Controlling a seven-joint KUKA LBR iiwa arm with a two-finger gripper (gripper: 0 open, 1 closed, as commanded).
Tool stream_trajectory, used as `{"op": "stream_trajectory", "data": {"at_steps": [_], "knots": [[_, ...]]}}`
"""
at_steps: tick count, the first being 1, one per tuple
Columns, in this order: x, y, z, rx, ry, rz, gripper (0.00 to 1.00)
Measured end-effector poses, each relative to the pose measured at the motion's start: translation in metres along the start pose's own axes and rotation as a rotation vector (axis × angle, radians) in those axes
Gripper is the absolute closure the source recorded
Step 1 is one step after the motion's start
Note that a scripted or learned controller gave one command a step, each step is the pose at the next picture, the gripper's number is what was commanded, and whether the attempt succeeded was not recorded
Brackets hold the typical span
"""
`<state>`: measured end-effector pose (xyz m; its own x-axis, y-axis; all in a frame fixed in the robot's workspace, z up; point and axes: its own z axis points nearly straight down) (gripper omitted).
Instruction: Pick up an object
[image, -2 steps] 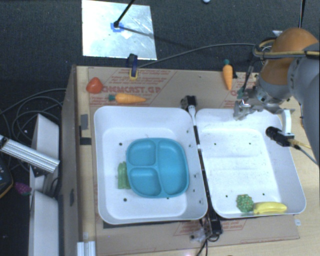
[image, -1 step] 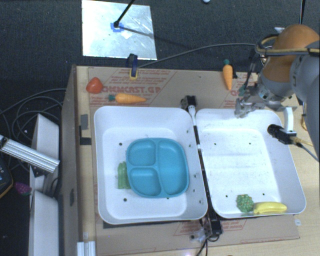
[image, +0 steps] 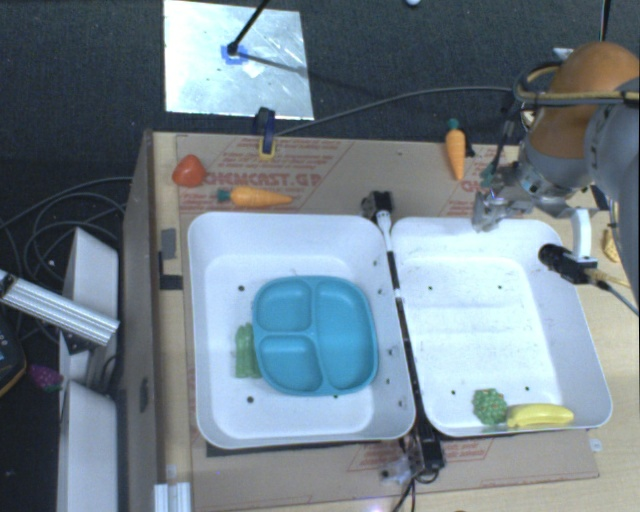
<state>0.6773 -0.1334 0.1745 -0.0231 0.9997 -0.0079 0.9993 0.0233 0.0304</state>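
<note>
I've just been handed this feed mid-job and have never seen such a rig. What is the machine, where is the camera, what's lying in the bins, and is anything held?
One camera looks down at a slant. The grey arm with an orange band reaches in from the right; its gripper hovers over the right bin's far edge, with nothing seen between its fingers. That bin holds a green broccoli-like toy and a yellow banana at its near edge. The left bin holds a blue divided plate with a green piece beside it.
</note>
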Motion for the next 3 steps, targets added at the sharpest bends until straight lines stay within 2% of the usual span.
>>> {"op": "stream_trajectory", "data": {"at_steps": [3], "knots": [[0.0,0.004,-0.033,-0.011,-0.001,-0.006,1.0]]}}
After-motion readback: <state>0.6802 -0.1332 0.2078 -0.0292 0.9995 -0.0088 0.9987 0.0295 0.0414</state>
